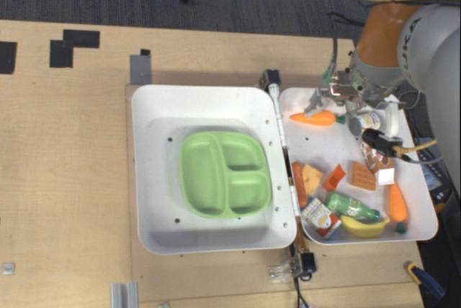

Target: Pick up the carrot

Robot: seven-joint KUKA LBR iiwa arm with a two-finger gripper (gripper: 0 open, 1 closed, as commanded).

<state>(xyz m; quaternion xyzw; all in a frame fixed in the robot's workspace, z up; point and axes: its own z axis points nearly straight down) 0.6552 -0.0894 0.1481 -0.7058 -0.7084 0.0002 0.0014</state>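
Note:
An orange carrot [315, 118] with a greenish top lies in the far left part of the right bin [425, 227], pointing left. My gripper [328, 96] hangs just above and behind the carrot's right end, close to it or touching it. The wrist hides the contact, so I cannot tell whether the carrot is gripped. A second, stubbier carrot [397, 203] lies near the right bin's front right corner, well away from the gripper.
The left bin [144, 155] holds a green divided plate [223, 173]. In the right bin lie a banana [364, 227], a green bottle [353, 206], a brown cracker [362, 175], an orange wedge [335, 178] and a small carton [320, 216]. The arm [410, 33] covers the bin's far right corner.

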